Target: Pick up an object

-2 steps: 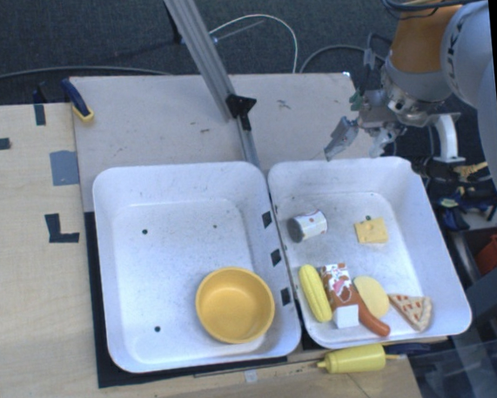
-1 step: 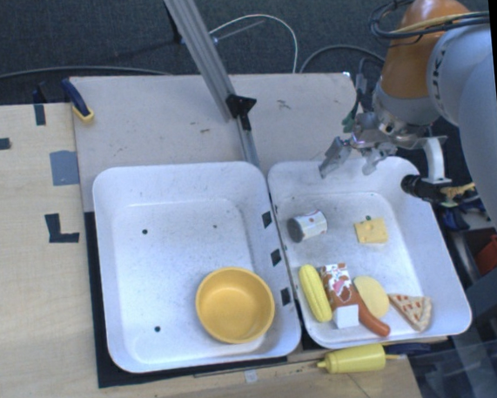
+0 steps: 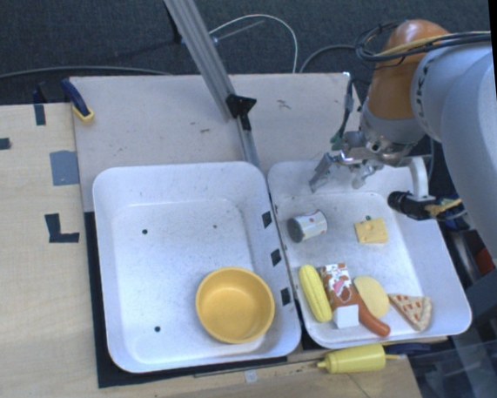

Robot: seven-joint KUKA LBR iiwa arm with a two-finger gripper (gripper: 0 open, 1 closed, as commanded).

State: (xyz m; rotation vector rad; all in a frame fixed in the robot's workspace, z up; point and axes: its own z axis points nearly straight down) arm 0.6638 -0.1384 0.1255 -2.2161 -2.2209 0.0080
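Observation:
My gripper (image 3: 344, 170) hovers over the far edge of the right bin (image 3: 428, 246), its two fingers spread open with nothing between them. Just below it and a little to the left, a small grey can (image 3: 307, 226) lies on its side. A yellow cheese block (image 3: 371, 231) rests to the right of the can. Near the bin's front sit a yellow corn cob (image 3: 314, 292), a small red and white carton (image 3: 337, 283), a sausage (image 3: 376, 320) with a yellow round piece (image 3: 371, 295) on it, and a pizza slice (image 3: 411, 311).
The left bin (image 3: 144, 204) holds a yellow bowl (image 3: 235, 304) at its front right. A yellow mustard bottle (image 3: 356, 360) lies on the bench in front of the right bin. A grey metal pole (image 3: 208, 53) slants down to the bins' shared far edge.

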